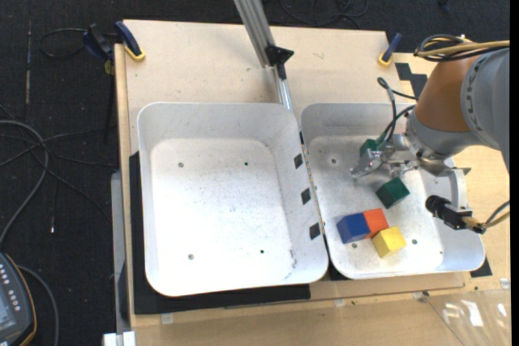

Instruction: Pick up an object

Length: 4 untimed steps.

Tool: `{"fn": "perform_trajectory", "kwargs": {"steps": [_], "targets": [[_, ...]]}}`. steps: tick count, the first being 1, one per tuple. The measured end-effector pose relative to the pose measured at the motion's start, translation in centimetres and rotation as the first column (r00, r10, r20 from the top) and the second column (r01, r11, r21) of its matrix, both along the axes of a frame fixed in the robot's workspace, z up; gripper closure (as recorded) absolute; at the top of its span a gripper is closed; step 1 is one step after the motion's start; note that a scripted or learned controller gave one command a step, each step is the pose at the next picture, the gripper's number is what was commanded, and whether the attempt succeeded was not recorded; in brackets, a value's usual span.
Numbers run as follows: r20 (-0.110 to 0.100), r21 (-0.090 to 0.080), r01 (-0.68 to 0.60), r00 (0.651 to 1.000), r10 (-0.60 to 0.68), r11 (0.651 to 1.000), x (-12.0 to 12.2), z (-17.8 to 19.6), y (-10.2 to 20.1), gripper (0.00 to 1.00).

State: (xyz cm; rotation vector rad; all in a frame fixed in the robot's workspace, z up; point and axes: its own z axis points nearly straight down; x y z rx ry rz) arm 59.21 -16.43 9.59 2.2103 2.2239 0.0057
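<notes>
The gripper (381, 166) hangs low in the right bin (340, 126), just above and to the far-left of the green block (394, 193). Whether it is released or clenched cannot be told from this angle, and no block is seen in its grasp. The blue block (353, 228), orange block (375, 219) and yellow block (388, 241) sit clustered at the near side. Judgement: pick not yet accomplished; grasp and lift remain.

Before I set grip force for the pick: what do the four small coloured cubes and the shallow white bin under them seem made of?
The four small coloured cubes, green, blue, orange and yellow, look like painted wood or hard plastic: flat matte faces, crisp edges. The shallow white bin looks like moulded plastic: rounded corners, scuffed speckled floor.
</notes>
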Motion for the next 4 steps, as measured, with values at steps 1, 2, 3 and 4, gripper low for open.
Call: {"fn": "perform_trajectory", "kwargs": {"steps": [1,2,3,4], "targets": [[-0.008,0.002,0.008,1.000,-0.008,1.000,-4.9,0.0,-0.4,0.00],[-0.005,0.001,0.007,1.000,-0.007,1.000,-4.7,1.0,-0.3,1.00],[0.000,0.003,-0.003,1.000,0.003,1.000,-5.2,10.4,7.8,1.00],[-0.003,0.003,-0.001,1.000,0.001,1.000,-7.0,15.3,12.5,1.00]]}}
